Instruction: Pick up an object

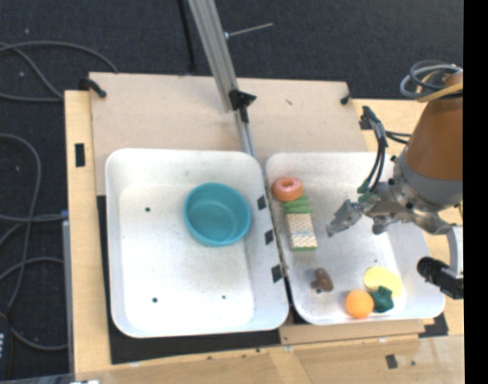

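Left bin (132, 238): one teal bowl (218, 214), near its centre. Right bin (340, 170): along the left wall I list a pink ring (288, 188), a green piece (298, 206) and a speckled block (302, 230); a brown lump (322, 279) lower down; orange ball (358, 304), green toy (382, 299) and yellow piece (381, 278) clustered at the near right corner. Pincer (344, 217) hangs above bare floor right of the block, carrying nothing; I cannot tell its spread. I would target the isolated brown lump, descending straight.
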